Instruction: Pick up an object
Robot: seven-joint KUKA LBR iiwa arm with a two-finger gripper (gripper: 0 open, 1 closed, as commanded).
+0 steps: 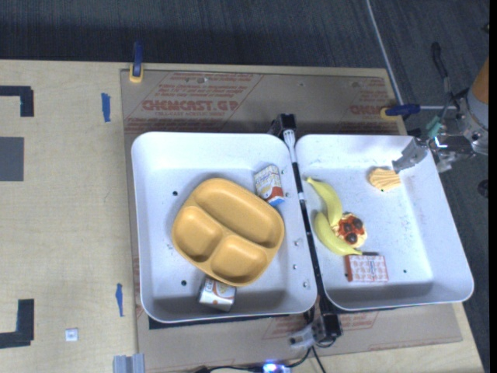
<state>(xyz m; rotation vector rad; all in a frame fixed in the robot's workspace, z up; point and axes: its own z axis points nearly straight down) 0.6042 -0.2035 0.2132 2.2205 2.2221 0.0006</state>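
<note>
Here the counter [62, 231] carries two shallow white bins side by side on a brown cardboard sheet [233, 95]. The left bin [151, 208] holds three things: one yellow compartment tray [227, 230], lying near the middle with three hollows facing up; one small white carton [269, 183], just beside the tray's upper right edge and close to the wall shared with the other bin; and one crumpled wrapper [217, 294], touching the tray's lower edge and partly tucked beneath it.

The right bin [435, 231] holds four things. One banana [329, 214] curves along its left side, near the dividing wall. A small red and dark toy [351, 227] rests against the banana's lower half. One flat red-patterned packet [366, 268] lies just below the banana's tip. One pale yellow ridged piece [384, 179] sits alone near the bin's upper right part, well apart from the banana.

The pincer [407, 160] comes in from the right over the right bin's top corner, its tip just beside the ridged piece; whether its fingers are spread or closed cannot be told, and nothing is seen between them. Two blue clamps [137, 59] pin the cardboard's upper edge.
</note>
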